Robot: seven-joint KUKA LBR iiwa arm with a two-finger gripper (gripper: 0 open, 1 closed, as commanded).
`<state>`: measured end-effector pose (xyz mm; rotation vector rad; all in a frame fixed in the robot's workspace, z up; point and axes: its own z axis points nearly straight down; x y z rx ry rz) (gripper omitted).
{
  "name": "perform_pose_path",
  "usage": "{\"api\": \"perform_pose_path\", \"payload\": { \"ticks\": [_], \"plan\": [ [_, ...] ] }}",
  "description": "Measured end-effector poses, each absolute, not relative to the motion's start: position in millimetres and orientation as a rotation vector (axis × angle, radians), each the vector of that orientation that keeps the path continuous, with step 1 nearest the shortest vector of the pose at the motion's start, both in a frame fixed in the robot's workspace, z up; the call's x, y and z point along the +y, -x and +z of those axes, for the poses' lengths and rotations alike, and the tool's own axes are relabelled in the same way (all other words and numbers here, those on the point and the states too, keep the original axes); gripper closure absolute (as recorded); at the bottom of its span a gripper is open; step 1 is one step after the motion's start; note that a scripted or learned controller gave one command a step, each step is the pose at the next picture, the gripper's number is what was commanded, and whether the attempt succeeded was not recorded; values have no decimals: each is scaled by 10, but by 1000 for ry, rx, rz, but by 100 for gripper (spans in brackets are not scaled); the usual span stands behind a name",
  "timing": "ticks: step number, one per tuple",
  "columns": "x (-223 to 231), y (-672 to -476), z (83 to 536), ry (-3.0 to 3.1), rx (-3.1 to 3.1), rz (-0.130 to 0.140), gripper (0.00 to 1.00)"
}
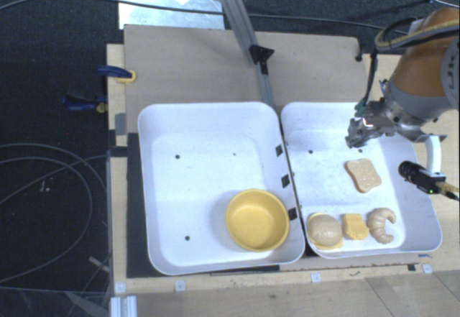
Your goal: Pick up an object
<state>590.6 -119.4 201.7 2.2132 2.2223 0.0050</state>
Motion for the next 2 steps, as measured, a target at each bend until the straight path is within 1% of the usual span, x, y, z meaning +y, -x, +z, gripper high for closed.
{"api": "perform_pose_path", "payload": {
  "ticks": [1, 2],
  "plan": [
    [-1166, -5927, 2458, -2211, 2224, 6, 100],
    [-705, -6134, 2365, -2209, 2230, 5, 100]
  ]
}}
